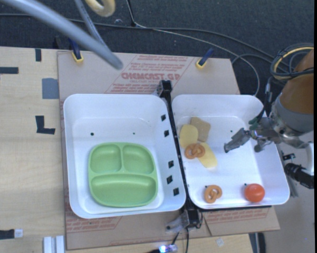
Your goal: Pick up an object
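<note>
The right bin [237, 107] holds several toy foods. A tan bread slice [201, 127] and a yellow chip [188, 135] lie at its upper left, a pretzel [195, 151] rests on them, and another yellow piece [208, 158] lies just below. A second pretzel [212, 193] and a red tomato [254, 192] lie near the front wall. My gripper [247, 140] hangs over the bin's right-middle, to the right of the food cluster and above the tomato, with nothing visibly between its fingers.
The left bin [74, 115] holds a green divided plate [122, 174]. A black divider clip [163, 88] sits between the bins at the back. Cables run behind the bench and at the right, beside the arm [295, 107].
</note>
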`<action>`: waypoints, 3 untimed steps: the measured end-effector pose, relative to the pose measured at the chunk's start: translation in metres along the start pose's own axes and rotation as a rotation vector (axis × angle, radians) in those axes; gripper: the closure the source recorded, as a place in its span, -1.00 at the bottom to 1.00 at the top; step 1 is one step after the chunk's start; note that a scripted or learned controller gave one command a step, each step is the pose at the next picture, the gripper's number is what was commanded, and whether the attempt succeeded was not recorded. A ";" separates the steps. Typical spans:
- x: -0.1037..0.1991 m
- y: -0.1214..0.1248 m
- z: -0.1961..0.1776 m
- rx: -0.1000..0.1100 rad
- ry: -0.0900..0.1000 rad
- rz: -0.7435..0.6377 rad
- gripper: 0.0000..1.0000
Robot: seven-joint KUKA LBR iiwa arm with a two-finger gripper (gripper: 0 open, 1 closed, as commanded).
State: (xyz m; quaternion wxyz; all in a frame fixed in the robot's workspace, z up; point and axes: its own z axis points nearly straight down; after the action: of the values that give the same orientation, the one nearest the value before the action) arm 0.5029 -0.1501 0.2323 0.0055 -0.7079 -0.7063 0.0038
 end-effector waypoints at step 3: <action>0.002 0.012 0.090 -0.007 -0.002 -0.003 -1.00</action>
State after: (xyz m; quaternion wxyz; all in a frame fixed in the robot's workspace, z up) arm 0.5133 -0.1483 0.1425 0.0023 -0.7070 -0.7073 0.0018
